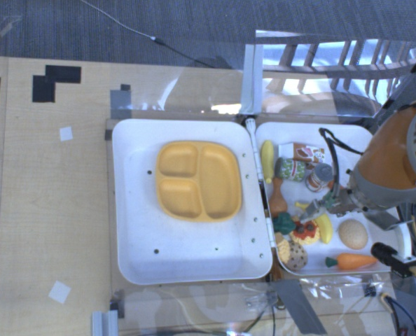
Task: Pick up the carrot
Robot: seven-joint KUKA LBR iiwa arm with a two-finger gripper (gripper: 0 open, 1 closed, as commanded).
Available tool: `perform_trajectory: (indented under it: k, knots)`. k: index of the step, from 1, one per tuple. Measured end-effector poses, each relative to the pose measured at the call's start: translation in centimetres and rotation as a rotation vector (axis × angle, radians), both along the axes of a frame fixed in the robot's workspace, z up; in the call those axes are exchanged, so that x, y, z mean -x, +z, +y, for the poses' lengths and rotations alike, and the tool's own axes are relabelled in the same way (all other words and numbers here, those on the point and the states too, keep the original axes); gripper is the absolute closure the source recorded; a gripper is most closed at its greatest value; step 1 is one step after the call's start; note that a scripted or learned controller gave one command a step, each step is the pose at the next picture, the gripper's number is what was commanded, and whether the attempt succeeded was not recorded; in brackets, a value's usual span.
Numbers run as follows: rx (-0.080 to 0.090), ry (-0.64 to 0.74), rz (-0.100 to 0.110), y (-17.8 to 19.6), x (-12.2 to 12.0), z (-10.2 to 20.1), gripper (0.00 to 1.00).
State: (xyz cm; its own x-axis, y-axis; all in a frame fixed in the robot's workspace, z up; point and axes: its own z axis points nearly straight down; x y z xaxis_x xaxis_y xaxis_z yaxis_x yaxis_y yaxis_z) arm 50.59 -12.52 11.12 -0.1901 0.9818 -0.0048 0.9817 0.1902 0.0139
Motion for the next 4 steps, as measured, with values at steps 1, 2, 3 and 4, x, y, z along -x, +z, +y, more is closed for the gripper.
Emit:
perform_trajectory:
  k: [1, 2, 3, 4]
  knots:
    - [-0.001, -0.147, 0.004, 8.2, -5.4, -3.8, 0.00]
    - [-0.006, -0.264, 0.015, 3.2, 0.6, 2.4, 0.00]
    - [0.005, -0.221, -0.003, -2.1, -2.0, 3.4, 0.00]
    - [-0.004, -0.261, 0.014, -2.4, -9.4, -0.8, 0.00]
